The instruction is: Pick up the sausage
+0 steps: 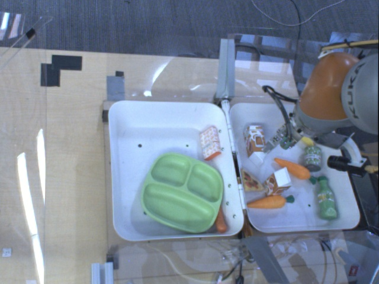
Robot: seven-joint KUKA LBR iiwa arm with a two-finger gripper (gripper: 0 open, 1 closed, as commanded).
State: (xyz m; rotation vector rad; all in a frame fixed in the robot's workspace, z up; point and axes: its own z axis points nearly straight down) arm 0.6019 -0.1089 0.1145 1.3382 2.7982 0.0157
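The sausage [220, 222], a small orange-brown piece, lies at the front right corner of the left bin [127, 158]. It is partly tucked under the rim of the green divided plate [183, 191]. My gripper [284, 138] hangs low over the back of the right bin [349, 218], between a brown-and-white carton [254, 137] and a small jar [312, 156]. It is far from the sausage, across the wall between the bins. Nothing shows in its grasp.
A pink patterned packet [209, 142] lies against the left bin's right wall. The right bin holds two carrots [291, 168] [269, 202], a green bottle [324, 199], a white block [256, 157], a second carton [278, 181] and a sandwich slice [251, 182].
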